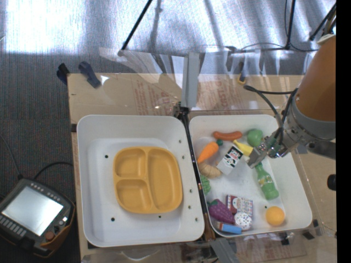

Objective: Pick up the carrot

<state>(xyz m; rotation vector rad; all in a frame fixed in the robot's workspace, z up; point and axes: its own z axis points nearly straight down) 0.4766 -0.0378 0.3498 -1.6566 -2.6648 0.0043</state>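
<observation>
Left of the pincer [264, 151] lies the carrot [208, 152], ungrasped; pincer state can't tell. Approach step; next: shift left over carrot, descend, close.

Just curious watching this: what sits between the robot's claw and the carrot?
In the camera view, a small white carton and a yellow piece lie between the gripper and the carrot.

brown bench [131, 95], clear plastic sheet [159, 73] at its 12 o'clock edge; two white bins touching side by side, left bin [96, 136] toward 9 o'clock, right bin [293, 193] toward 3 o'clock; dark blue glove [88, 73] at 11 o'clock corner
</observation>
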